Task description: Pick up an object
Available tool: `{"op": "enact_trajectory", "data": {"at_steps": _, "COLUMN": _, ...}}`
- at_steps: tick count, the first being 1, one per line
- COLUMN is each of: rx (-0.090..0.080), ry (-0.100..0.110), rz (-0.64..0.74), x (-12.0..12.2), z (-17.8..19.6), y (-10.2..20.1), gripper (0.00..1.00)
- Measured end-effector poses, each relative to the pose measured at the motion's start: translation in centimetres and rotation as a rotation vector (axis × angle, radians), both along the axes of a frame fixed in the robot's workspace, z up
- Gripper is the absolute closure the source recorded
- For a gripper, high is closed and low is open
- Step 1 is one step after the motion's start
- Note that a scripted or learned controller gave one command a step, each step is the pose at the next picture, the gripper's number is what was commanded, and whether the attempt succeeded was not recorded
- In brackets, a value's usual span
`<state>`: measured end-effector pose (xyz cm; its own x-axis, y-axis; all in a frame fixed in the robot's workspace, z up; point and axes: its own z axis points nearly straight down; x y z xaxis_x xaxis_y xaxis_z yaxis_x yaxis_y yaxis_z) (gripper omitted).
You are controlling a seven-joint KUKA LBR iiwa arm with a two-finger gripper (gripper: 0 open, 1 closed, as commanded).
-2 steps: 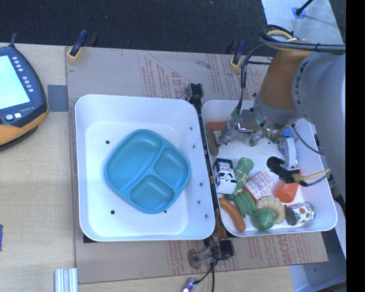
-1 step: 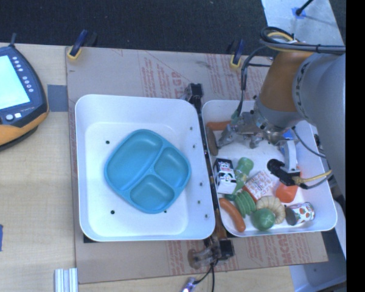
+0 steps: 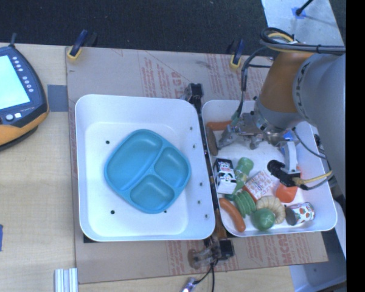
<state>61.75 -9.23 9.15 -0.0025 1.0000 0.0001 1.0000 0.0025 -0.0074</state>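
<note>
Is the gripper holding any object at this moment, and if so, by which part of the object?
It cannot be told. The gripper is low over the back of the right bin, above the pile of toy food, and no object shows between its fingers.

Two white bins (image 3: 85, 163), one blue divided plate (image 3: 147, 170), one sausage (image 3: 232, 214), two yellow clamps (image 3: 78, 46), one tablet (image 3: 12, 93).

Toy food heap (image 3: 261, 196) in right bin (image 3: 328, 221)

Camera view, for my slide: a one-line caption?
Gripper over the right bin of toy food; blue divided plate in the left bin.
</note>
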Motion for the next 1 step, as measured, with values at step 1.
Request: {"op": "enact_trajectory", "data": {"at_steps": 1, "rx": -0.001, "ry": -0.002, "rz": 0.002, "x": -2.67, "z": -0.01, "y": -0.42, "gripper": 0.00}}
